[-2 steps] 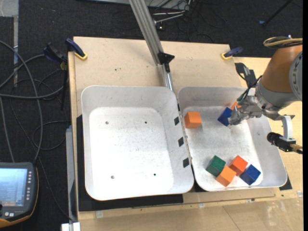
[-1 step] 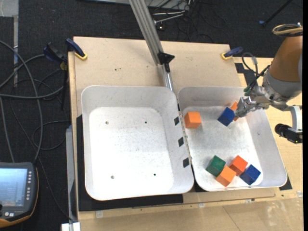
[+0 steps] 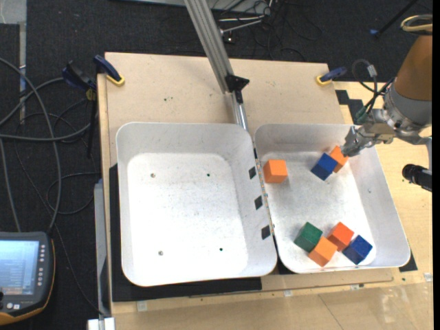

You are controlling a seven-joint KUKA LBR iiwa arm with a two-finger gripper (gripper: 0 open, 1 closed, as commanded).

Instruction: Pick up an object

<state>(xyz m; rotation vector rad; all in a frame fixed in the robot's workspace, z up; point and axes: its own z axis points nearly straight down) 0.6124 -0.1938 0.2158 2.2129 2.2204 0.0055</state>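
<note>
**Gripper low over a tight pair of blocks: watch for a nudge, not a grasp**

You have the two-finger gripper (image 3: 352, 145) down in the far right part of the right white bin (image 3: 385, 205), its tip right at a small orange cube (image 3: 336, 158) that touches a blue cube (image 3: 322, 167) on its left. You cannot tell from this angle whether the fingers are apart or together, and nothing is visibly between them, so do not count anything as held.

The risk lies in that touching pair. If the fingers straddle badly, one may land on the blue cube's edge and push both blocks aside, or pinch a corner that slips out on the lift.

Elsewhere in the same bin, a lone orange cube (image 3: 276, 171) sits near the left wall, well apart from the rest. At the near end, a green cube (image 3: 309, 236), two orange cubes (image 3: 340, 234) (image 3: 322, 251) and a blue cube (image 3: 357, 249) crowd together, equally awkward. The left white bin (image 3: 130, 184) offers no target.
</note>
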